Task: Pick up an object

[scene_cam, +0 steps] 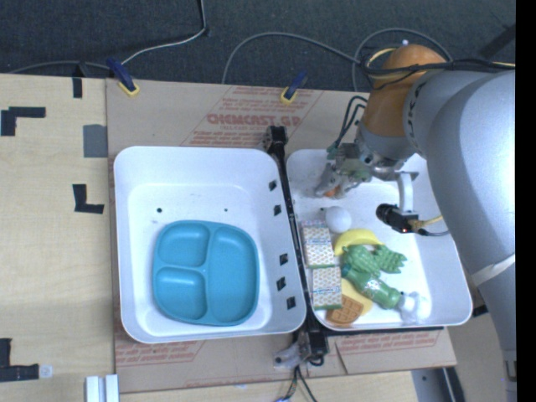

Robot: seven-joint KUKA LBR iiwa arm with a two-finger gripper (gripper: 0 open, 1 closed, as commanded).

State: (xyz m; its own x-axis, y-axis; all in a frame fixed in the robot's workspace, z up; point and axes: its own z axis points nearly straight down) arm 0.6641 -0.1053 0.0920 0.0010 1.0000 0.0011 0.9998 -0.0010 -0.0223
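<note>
**Station.** 2 shallow white bins side by side on a cardboard-covered bench. Left bin (134, 174) holds 1 blue divided plate (205, 272) with 3 compartments. Right bin (444, 262) holds the loose items.

**Arm.** 1 grey arm with orange band, reaching in from the right. Gripper (335, 182) is low over the far end of the right bin, near the divider. Whether it is released or clenched cannot be told; a small orange-tinted patch shows at its tip, too blurred to identify, and nothing can be confirmed as held.

**Pick candidates, all in the right bin, clustered toward its near end.**
- 1 white ball (337, 219), just below the gripper, apart from it.
- 1 yellow banana (356, 240), touching the green toy.
- 1 green toy (374, 262), spiky, lying across the pile.
- 2 patterned packets (318, 245) end to end along the divider.
- 1 brown cookie-like piece (345, 312) at the near wall.
- 1 pale object (414, 306) at the near right corner, unclear.

**Risks, as judged.**
- The ball is round and could roll away under closing contact.
- The gripper sits close to the divider and far wall; a descent there may close on bare bin floor.
- The pile overlaps; a grasp there could drag 2 items or slip off the toy's uneven shape.
</note>
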